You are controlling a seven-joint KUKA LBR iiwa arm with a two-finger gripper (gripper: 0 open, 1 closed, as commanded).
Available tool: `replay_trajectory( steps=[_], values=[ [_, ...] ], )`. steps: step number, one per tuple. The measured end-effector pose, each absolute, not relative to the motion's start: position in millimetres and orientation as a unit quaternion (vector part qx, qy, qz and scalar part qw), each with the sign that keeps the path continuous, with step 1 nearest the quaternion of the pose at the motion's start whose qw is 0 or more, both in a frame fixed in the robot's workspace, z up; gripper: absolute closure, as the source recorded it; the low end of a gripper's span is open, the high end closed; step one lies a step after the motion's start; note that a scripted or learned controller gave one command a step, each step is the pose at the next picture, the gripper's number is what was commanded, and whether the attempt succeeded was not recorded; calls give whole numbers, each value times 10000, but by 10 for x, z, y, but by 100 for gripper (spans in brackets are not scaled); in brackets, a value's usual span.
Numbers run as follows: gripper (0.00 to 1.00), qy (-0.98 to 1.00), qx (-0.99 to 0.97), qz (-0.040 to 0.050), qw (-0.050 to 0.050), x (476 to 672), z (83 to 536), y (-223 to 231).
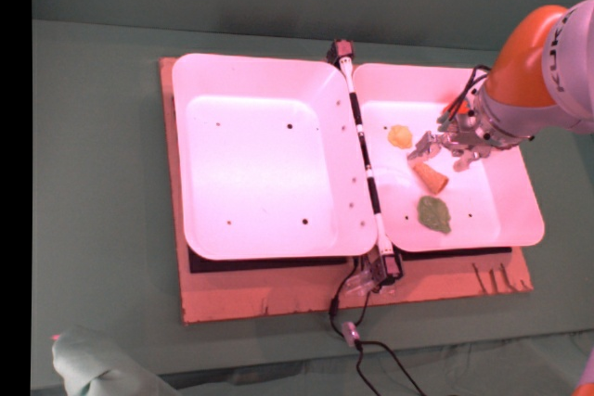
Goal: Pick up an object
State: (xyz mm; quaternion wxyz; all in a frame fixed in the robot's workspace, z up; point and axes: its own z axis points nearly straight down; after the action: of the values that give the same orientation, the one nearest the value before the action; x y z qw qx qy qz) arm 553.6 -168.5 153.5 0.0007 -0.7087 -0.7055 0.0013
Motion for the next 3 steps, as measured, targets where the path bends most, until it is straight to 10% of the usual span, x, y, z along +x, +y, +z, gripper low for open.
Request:
replay_trajectory(
  steps=[2, 3],
  values=[
    [0, -7060, -7082, -37, -61, 5509, 996, -1748],
    [100, -7046, -7094, -68, -167, 5548, 1145, -1781]
  ],
)
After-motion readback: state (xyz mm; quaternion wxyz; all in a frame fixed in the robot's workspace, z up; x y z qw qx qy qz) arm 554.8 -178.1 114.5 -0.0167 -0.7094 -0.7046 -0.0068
